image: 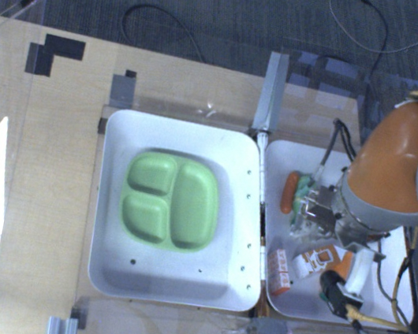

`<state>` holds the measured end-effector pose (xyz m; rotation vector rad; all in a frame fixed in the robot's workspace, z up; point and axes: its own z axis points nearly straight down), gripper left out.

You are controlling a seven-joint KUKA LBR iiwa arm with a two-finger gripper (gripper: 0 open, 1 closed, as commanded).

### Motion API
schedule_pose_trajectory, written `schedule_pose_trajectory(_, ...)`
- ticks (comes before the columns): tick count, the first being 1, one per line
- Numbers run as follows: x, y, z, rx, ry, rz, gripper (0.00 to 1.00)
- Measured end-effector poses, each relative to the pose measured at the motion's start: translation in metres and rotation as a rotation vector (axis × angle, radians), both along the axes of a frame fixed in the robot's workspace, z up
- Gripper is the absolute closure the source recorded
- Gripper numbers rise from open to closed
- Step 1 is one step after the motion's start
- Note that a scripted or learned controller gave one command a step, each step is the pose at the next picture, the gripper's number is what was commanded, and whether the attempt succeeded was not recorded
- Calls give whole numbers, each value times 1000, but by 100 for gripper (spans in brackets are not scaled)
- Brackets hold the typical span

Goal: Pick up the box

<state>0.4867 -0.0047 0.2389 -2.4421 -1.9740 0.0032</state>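
Two shallow white bins are seen side by side on the pale wooden surface [43, 197]. The left bin [108, 264], at the centre of the frame, is occupied by a green divided tray [171, 199] with three compartments. The right bin [280, 163] is partly covered by the arm [398, 160], whose orange band is seen at the right of the frame.

The tool [315, 211] is found in the middle of the right bin, pointed down among the items; whether it is apart or together cannot be told, since it is blurred and partly hidden by the wrist.

The box [279, 270], small, red and white, is seen lying near the lower left corner of the right bin, below and left of the tool and apart from it. A red sausage-shaped item [290, 191] lies just left of the tool. An orange and white packet [316, 260] lies just right of the box.
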Motion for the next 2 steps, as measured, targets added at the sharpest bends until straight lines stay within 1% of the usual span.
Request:
schedule_pose_trajectory(1, 1, 1, 9, 0, 2, 2, 100)
schedule_pose_trajectory(2, 0, 3, -4, 1, -1, 310, 100)
